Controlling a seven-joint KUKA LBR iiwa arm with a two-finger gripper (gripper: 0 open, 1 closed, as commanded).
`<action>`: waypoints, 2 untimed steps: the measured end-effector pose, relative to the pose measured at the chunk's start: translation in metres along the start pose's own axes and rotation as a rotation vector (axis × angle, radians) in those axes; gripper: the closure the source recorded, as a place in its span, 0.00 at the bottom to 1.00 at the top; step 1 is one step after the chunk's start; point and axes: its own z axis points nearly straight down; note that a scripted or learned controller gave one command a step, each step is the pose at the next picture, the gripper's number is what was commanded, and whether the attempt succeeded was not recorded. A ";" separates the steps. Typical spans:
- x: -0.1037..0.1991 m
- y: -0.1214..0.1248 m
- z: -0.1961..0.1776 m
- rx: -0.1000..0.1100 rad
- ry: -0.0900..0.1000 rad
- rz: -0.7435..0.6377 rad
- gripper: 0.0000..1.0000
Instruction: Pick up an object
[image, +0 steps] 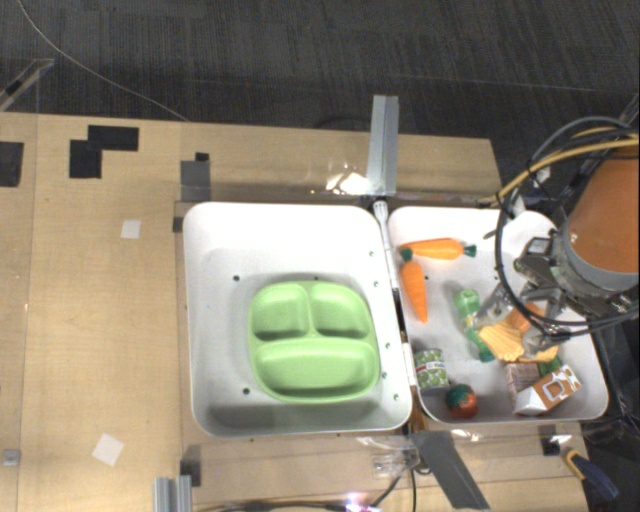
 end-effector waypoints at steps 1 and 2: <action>-0.004 -0.001 -0.012 0.007 -0.006 -0.002 1.00; -0.074 0.042 -0.023 -0.022 0.016 0.031 1.00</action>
